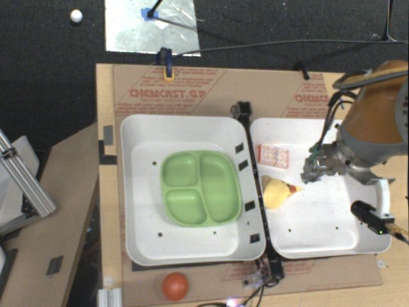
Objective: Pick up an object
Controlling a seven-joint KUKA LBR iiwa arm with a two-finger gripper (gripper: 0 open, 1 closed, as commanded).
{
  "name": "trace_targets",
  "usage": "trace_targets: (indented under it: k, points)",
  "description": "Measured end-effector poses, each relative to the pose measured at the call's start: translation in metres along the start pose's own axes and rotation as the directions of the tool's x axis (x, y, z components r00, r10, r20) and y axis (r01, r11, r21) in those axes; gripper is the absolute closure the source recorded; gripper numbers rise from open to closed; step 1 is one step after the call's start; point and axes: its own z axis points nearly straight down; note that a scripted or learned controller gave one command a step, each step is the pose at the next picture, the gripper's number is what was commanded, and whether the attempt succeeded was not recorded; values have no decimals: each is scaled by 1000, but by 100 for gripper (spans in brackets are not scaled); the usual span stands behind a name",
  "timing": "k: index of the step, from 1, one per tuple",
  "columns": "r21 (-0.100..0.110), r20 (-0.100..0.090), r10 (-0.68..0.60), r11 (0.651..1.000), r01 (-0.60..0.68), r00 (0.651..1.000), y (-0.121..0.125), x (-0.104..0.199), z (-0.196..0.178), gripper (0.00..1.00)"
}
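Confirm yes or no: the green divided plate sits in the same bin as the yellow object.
No, the green divided plate lies in the left bin, while the yellow object lies in the right bin.

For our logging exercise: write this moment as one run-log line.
gripper: over right bin, nothing seen held | yellow object: on bin floor, left of gripper | green tray: left bin

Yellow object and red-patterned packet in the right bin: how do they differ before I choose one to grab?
The yellow object is rounded and bulky, with a reddish tip; the packet is flat, rectangular, and white with a red pattern. The yellow object lies against the bin's left wall near the divider; the packet lies farther back. The gripper hovers between them, level with neither. Both rest loose on the floor of the right bin, untouched.
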Motion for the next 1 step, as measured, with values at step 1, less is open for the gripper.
trace_targets:
  k: [1]
  points:
    - [-1,-1,-2,1000,2,1000,7,53,-2,100]
